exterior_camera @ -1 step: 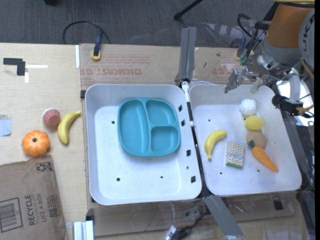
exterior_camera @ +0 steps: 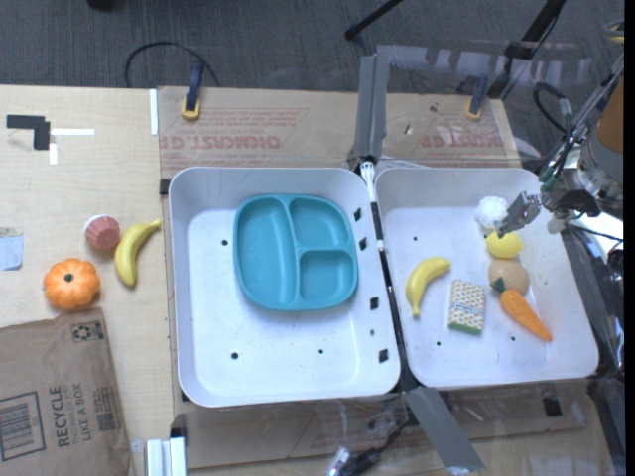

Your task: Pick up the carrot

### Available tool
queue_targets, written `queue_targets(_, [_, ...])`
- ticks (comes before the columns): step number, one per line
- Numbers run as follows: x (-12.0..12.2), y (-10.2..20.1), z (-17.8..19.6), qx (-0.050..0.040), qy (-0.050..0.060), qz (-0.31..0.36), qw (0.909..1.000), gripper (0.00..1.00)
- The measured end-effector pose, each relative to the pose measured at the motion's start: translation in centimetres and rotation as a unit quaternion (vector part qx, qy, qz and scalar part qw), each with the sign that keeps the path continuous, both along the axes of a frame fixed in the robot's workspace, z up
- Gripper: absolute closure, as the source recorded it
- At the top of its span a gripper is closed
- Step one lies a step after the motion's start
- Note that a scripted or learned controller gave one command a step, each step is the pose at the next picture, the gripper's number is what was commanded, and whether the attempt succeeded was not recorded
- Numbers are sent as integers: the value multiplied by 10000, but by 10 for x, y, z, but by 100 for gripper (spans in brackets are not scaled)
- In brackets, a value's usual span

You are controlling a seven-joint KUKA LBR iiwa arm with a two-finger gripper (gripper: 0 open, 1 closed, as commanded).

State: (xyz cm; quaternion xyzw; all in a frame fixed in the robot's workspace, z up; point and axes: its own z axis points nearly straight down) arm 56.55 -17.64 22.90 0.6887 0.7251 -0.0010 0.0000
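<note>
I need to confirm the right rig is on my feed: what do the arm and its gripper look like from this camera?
At the right edge, the gripper is a small metallic grey piece with pale, slim jaws. Behind it sits a bulkier grey and white wrist block, with thin dark cables looping above it. An orange patch of the arm shows at the frame edge.

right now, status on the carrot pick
Gripper above right bin's far side, nothing held. Carrot lying near the front right, untouched. Potato touches its top end.
</note>
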Motion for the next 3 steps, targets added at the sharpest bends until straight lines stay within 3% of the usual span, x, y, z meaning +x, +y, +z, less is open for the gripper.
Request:
queue_targets(1, [-52,-44,-133,23,1,708,9975,0])
queue_targets(2, [-51,-44,-124,18,-4,693,9976,100])
queue_targets(3, [-57,29,-7,3,-3,346,9994,100])
